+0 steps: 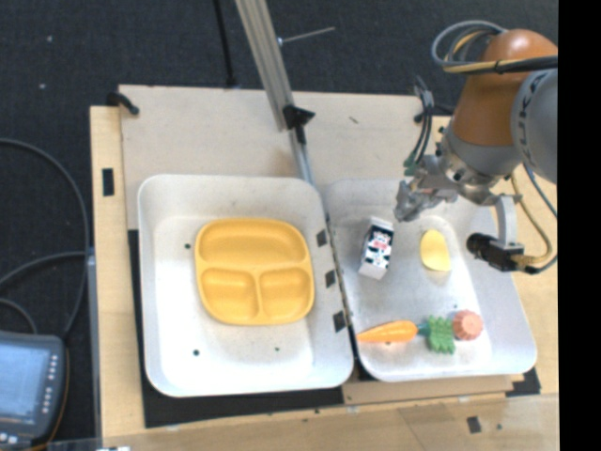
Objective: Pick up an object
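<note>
Here the end effector (410,205) hangs at one o'clock from the small carton (377,248), its grip state impossible to tell.

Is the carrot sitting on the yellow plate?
No, the carrot lies in the right bin, while the yellow plate is in the left bin.

left of the hand (409,205), the yellow tray (254,271) looks like smooth, matt plastic in a speckled white bin (169,346). just below the hand lies a glossy yellow piece (434,250). the table (207,130) looks like pale, matt wood.
</note>
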`<state>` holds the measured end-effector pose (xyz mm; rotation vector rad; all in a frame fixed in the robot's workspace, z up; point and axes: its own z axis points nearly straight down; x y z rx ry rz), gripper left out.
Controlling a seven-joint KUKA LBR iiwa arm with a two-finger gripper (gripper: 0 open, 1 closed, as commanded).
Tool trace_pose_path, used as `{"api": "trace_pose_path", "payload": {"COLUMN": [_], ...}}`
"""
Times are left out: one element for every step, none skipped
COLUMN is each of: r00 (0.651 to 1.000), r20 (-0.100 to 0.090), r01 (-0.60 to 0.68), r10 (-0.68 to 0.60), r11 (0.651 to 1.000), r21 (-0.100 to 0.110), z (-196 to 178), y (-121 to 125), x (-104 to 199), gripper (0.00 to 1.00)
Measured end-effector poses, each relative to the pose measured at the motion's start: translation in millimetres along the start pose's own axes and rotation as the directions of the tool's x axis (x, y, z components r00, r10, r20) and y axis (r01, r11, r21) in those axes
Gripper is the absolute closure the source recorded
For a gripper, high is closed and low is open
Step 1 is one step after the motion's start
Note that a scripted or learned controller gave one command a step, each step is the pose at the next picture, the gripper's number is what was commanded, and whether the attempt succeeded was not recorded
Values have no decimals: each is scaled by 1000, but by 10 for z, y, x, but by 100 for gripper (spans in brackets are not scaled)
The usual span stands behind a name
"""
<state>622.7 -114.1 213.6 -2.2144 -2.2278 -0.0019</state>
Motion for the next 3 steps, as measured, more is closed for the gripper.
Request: {"api": "trace_pose_path", "payload": {"r00": [1000, 1000, 1000], "r20": [0, 0, -1], "r01": [0, 1, 2], "r10": [0, -1, -2], "r11": [1000, 1000, 1000], "r21": [0, -3, 1], "z": [53, -82, -39], "y": [-29, -26, -78], "x": [510, 961, 1532], "gripper": [100, 100, 100]}}
